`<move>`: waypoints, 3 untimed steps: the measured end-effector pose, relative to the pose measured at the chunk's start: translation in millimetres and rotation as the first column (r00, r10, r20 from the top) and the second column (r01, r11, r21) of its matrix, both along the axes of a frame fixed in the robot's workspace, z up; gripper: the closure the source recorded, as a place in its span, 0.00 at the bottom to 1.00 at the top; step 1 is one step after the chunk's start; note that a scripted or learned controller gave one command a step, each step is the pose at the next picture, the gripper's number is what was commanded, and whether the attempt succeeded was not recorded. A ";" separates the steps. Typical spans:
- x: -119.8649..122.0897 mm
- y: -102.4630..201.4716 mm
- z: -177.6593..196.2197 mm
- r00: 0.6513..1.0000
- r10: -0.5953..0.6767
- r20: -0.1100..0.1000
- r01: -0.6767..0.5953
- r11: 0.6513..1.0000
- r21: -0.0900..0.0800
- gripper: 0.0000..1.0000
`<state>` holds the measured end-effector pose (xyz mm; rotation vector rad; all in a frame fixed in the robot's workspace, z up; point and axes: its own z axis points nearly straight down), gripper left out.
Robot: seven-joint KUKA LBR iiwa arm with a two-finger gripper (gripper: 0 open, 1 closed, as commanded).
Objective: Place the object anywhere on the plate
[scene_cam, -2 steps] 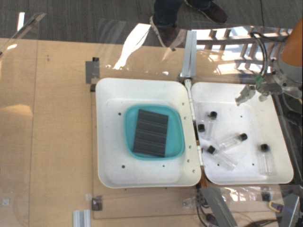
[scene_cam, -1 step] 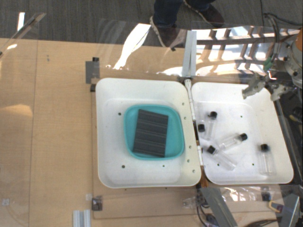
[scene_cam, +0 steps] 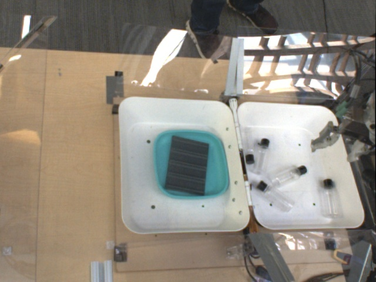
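The tool (scene_cam: pixel 326 137) sits at the right edge, over the right bin (scene_cam: pixel 305 219); I cannot tell if it is clenched. Small clear bottles (scene_cam: pixel 286 177) with black caps lie scattered in that bin. In the left bin (scene_cam: pixel 138 210), a dark ridged block (scene_cam: pixel 187 165) lies on the teal plate (scene_cam: pixel 218 175). No writing can be read.

A pale wooden counter (scene_cam: pixel 59 157) filled the left and near part of the scene, with bright patches of light glaring off a clear sheet (scene_cam: pixel 164 57) lying over its far edge. Beyond it lay a dark grey ribbed floor (scene_cam: pixel 106 10). A person's legs (scene_cam: pixel 217 10) in dark trousers and shoes stood at the far side. Metal framing (scene_cam: pixel 305 46) crossed the far right, and cables (scene_cam: pixel 264 263) trailed near the front.
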<state>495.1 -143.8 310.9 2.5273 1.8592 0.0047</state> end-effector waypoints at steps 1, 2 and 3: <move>-1.9 -8.8 126.7 0.955 -0.298 0.011 0.298 0.955 0.000 0.00; -6.6 -41.7 125.4 0.815 -0.580 0.006 0.580 0.815 0.003 0.00; -6.7 -61.5 125.0 0.551 -0.834 0.004 0.834 0.551 0.006 0.00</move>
